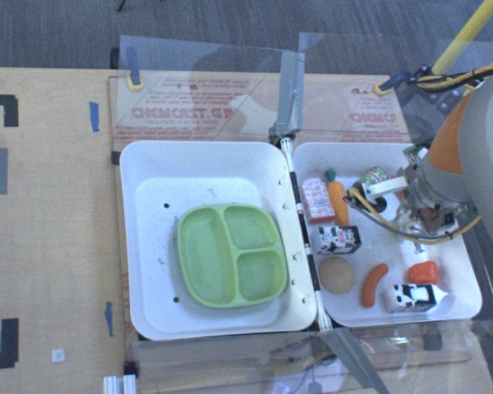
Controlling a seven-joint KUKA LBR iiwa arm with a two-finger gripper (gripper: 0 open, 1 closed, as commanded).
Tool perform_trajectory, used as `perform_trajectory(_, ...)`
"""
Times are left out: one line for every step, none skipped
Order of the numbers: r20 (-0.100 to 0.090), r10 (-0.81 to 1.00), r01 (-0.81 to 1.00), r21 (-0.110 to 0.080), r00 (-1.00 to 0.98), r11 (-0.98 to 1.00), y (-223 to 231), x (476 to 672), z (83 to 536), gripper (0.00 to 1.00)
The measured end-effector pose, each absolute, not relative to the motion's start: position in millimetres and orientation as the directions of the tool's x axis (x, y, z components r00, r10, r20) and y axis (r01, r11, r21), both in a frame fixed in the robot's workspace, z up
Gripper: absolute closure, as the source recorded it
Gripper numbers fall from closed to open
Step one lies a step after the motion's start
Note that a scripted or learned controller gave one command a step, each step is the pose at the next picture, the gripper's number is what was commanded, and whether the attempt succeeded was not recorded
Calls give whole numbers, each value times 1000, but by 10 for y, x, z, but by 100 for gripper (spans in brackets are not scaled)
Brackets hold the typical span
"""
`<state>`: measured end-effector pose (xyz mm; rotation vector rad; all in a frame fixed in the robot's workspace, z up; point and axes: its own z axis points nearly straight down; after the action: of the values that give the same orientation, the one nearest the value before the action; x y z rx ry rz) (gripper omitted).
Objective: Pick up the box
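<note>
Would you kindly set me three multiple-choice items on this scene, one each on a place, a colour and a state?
1. Where does the green tray lie?
A. in the left bin
B. in the right bin
C. on the bench outside both bins

2. What colour is the box?
A. blue
B. pink-red
C. yellow

3. How does the box stand with the hand?
A. gripped and lifted
B. pressed under it
C. lying apart from it

Answers:
1. A, the tray rests inside the left bin.
2. B, its top shows pink-red beside the carrot.
3. C, the box lies at the right bin's left side, with the hand over the bin's right part.
</note>
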<state>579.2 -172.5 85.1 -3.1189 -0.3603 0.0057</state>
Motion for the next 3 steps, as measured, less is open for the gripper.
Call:
perform_trajectory(0,200,200,-7,980,-980,-2211,4800,854,100)
perform_trajectory(1,251,251,-2,968,-968,-1872,4879,857,100)
perform_trajectory(3,257,257,-2,967,-967,-1302,4805,863,100)
